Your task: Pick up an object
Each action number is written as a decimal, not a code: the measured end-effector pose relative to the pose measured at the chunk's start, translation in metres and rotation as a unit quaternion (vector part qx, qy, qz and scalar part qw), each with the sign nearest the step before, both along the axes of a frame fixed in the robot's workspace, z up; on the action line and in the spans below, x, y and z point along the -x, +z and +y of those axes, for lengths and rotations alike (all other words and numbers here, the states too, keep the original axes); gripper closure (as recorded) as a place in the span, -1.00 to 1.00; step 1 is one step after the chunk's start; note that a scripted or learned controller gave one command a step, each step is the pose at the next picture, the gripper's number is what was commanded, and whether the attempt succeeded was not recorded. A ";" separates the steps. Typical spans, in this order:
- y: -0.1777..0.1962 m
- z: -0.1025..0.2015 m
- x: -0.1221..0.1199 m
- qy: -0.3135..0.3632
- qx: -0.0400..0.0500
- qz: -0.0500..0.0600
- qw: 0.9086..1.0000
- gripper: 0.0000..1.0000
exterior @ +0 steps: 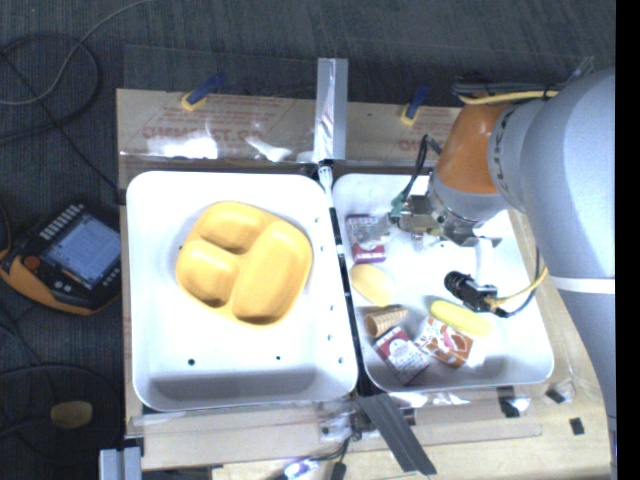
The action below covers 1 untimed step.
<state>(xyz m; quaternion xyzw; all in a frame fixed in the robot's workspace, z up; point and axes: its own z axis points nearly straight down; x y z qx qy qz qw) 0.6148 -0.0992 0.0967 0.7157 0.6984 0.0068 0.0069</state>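
Camera view: jaws above right bin (522, 363), open/shut can't tell; red packet (365, 230), cone (385, 320) nearby.

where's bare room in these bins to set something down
Left bin: wide bare strip between the yellow tray and its near wall. Right bin: crowded at the front with cone and packets; arm covers the back.

Bright overhead light bleaches the white bins (240, 373), with soft shadows and slightly grainy detail.

Robot lab: bench (250, 118), teach pendant (75, 258), cables (60, 63) on carpet (500, 18).
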 end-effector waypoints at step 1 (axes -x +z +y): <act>0.000 -0.005 -0.025 -0.027 0.000 0.001 1.000 -1.00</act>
